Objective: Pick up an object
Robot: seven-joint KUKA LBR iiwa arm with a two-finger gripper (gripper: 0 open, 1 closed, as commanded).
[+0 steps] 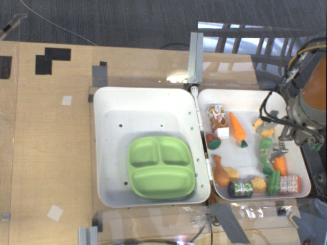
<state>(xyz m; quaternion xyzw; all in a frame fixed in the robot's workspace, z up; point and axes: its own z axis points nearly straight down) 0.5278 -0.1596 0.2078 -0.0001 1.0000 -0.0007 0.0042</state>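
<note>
Smooth white plastic bins (148, 103), matt green plastic tray (161, 166), pale wood-look bench (46, 152), glossy plastic toy carrot (237, 127).

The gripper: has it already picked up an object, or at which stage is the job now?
Done: the gripper has reached the right bin, low among the toys near a green vegetable and an orange carrot. In hand: nothing visibly between its fingers; a grasp cannot be confirmed. Left: closing on one object and lifting it. The green plate sits in the left bin.
</note>
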